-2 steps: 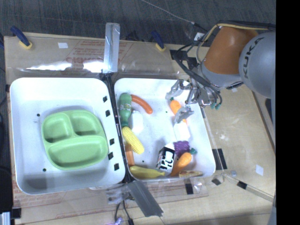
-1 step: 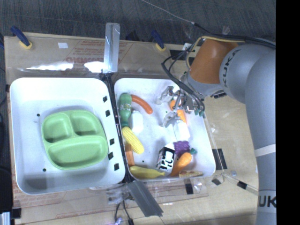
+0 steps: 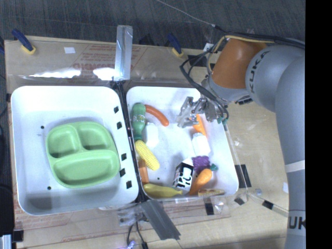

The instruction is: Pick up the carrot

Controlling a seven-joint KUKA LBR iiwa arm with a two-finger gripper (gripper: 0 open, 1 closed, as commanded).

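Gripper (image 3: 193,110) hangs over the right bin (image 3: 171,95), fingers spread, nothing between them. Just beside it lies the carrot (image 3: 200,125), partly hidden by the wrist. Below sit one corn cob (image 3: 147,155), one banana (image 3: 162,191) and a purple-and-orange piece, hard to identify. Far opposite, the left bin (image 3: 23,139) holds one green divided plate (image 3: 82,151).
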